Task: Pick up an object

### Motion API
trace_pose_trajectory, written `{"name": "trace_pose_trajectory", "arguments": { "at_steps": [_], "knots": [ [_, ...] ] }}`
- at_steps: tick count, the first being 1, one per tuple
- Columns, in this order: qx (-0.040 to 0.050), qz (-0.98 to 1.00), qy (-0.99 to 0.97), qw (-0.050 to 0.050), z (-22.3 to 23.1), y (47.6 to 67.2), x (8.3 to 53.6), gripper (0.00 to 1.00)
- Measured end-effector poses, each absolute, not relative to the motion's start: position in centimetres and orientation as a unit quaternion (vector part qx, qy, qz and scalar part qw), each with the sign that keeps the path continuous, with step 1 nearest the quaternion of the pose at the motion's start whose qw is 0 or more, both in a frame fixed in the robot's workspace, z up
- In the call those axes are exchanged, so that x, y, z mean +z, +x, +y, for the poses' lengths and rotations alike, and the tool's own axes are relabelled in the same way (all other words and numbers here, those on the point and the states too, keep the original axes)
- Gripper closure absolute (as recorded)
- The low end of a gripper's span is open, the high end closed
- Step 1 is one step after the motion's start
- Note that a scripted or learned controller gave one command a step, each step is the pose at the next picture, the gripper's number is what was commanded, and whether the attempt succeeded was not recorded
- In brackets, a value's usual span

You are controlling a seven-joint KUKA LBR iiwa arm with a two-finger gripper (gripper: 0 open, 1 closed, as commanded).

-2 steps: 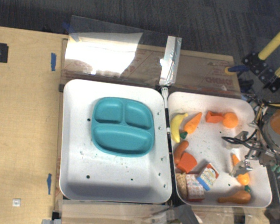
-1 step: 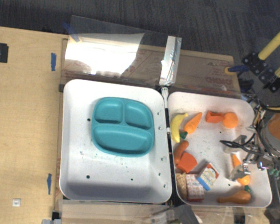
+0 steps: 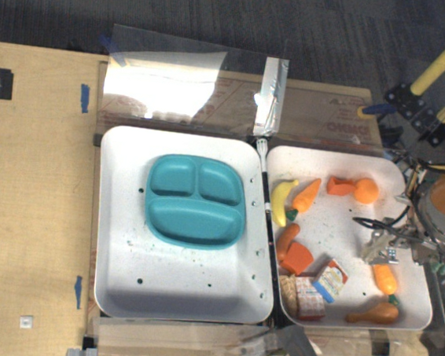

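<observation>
The gripper (image 3: 380,247) hangs near the right bin's (image 3: 343,160) right edge, fingers seemingly spread, gripping nothing. A small orange carrot (image 3: 384,279) lies just below it. The left bin (image 3: 118,265) carries a teal divided plate (image 3: 196,200).

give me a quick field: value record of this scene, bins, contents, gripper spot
left bin: holds a teal divided plate
right bin: holds toy food, scattered
back of right bin: yellow banana beside a carrot; orange piece farther right
front of right bin: orange-red pieces, small box, brown block, orange-brown piece
gripper: over the right side of the right bin, just above a small orange piece
held object: none seen between the fingers
</observation>
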State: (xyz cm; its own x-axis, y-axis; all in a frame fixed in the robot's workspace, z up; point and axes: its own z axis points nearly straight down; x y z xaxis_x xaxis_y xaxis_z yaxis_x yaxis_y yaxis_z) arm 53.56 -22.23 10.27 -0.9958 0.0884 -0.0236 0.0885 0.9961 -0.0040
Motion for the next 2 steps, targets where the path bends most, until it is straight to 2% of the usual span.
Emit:
{"name": "trace_pose_trajectory", "arguments": {
  "at_steps": [1, 2],
  "knots": [
    [-0.0023, 0.999, 0.044, 0.011, -22.2, 53.5, 10.2, 0.0],
    [-0.0001, 0.997, 0.083, 0.005, -22.3, 52.9, 8.9, 0.0]
  ]
}}
